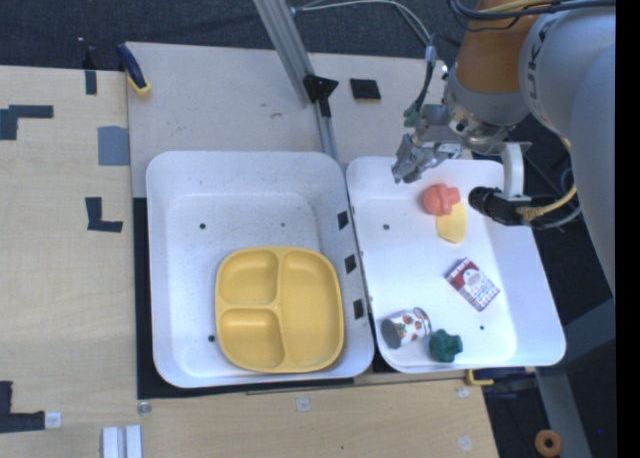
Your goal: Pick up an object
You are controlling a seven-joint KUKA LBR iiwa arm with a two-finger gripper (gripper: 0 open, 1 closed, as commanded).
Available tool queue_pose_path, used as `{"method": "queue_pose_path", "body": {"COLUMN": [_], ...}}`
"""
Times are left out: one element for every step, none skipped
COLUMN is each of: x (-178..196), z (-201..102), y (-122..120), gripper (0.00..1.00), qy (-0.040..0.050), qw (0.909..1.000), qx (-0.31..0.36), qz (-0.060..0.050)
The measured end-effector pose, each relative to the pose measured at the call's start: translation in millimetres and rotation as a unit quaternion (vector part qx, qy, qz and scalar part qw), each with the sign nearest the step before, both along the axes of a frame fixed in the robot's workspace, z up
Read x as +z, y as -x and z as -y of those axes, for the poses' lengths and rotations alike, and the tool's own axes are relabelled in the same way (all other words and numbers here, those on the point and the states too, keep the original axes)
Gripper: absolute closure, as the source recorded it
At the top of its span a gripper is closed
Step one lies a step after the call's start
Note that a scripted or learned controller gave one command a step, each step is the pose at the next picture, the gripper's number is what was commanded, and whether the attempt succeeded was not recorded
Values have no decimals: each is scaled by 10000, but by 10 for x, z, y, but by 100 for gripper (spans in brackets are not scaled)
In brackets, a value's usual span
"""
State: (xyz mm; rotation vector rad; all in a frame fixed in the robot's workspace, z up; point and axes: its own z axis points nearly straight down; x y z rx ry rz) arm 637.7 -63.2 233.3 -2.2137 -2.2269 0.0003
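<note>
Left bin (pixel 170 246) held a yellow divided plate (pixel 279 308). Right bin (pixel 530 296) held a red packet (pixel 472 284), pink ball (pixel 439 198), yellow piece (pixel 452 225), small can (pixel 405 327), green toy (pixel 445 346). Pincer (pixel 412 164) hovered at its far edge, empty; spread unclear.

In the right bin (pixel 520 276) before me lie a pink lump (pixel 439 198) touching a yellow piece (pixel 452 225), a red-white packet (pixel 472 284), a printed cup (pixel 405 327) on its side, and a green toy (pixel 445 346).
</note>
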Motion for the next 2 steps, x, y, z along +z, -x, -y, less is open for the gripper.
{"method": "queue_pose_path", "body": {"x": [-104, -212], "z": [-584, -1121], "y": [-84, -65], "gripper": [100, 100], "qy": [-2, 0], "qw": [10000, 10000], "qx": [5, 2], "qz": [-4, -10]}}
